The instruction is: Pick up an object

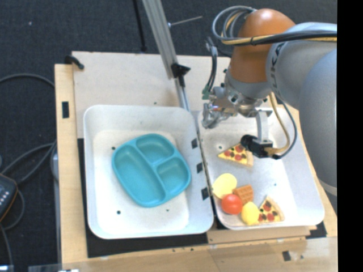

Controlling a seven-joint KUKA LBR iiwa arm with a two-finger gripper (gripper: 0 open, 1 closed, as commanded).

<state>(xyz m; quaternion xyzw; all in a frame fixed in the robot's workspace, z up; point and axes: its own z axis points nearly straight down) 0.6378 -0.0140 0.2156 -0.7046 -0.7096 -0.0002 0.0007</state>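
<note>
Jaws (pixel 211 118) hang over the far-left corner of the right bin (pixel 295 169), right at the divider wall; you can't tell from this view whether they're open or closed, and nothing shows between them. Candidate objects all sit nearer the camera than the jaws: a pizza slice (pixel 237 154) closest, just toward the camera from them, then a cluster at the bin's near-left end — yellow disc (pixel 225 183), red tomato (pixel 231 203), small waffle piece (pixel 244 192), yellow lemon-like piece (pixel 250 213), second pizza slice (pixel 270 210). My read: go for the first pizza slice, it stands apart from the rest. It lies flat, so you'd want to come straight down and span its narrow width, low to the bin floor. The cluster is packed, pieces touching, so a grasp there likely nudges neighbours. Watch the divider wall beside the jaws and the black cable loop (pixel 258 146) hanging off the wrist, just beside the slice. Left bin (pixel 96 123) holds a blue divided plate (pixel 151 169), well apart. An aluminium post (pixel 161 33) rises from the surface beyond the bins.
</note>
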